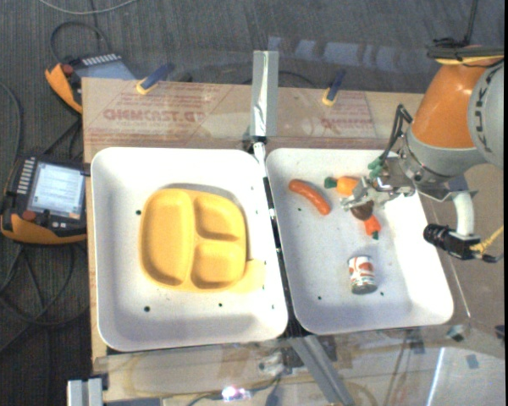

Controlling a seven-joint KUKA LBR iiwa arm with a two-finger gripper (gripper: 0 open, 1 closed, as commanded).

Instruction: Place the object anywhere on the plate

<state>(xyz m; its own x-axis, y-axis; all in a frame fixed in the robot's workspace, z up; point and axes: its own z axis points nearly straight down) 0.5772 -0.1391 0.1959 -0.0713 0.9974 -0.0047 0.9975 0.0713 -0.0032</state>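
Note:
A yellow plate (195,237) with three compartments lies in the left bin (118,311). In the right bin (415,299) are a red-orange sausage (310,196), a small orange piece with a green tip (345,184), a small red-orange piece (372,225) and a red and white can (362,274) lying on its side. My gripper (366,198) hangs low over the upper middle of the right bin, between the two small orange pieces. A dark brown bit (361,208) shows at its tip; I cannot tell whether that is an object or part of the gripper.
The arm's orange band (449,112) and grey wrist (436,176) reach in over the right bin's far right corner. A metal divider post (262,100) stands behind the gap between the bins. A handheld pendant (46,197) lies left of the bench.

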